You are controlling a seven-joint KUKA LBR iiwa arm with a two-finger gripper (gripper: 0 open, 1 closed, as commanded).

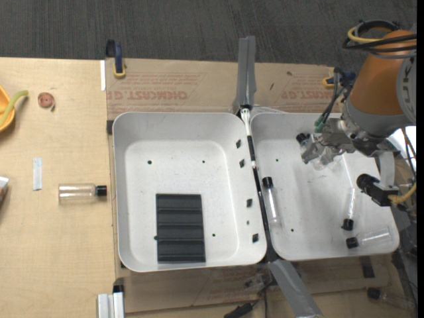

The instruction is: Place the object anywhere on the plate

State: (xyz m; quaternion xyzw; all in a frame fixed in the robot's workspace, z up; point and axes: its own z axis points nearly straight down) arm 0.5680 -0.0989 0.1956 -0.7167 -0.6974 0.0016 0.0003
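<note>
Three clear, black-capped vials lie in the right bin (289,119): a long vial (269,202) against its left wall, a slim vial (350,211) and a squat vial (371,238) towards its near right corner. The gripper (317,154) hangs over the bin's far middle, touching none of them; whether it's spread or closed, we cannot tell. We'd drop squarely across one vial's body, lift clear of the wall, then cross to the ribbed dark plate (179,228) by the left bin's (130,177) near edge.
</note>
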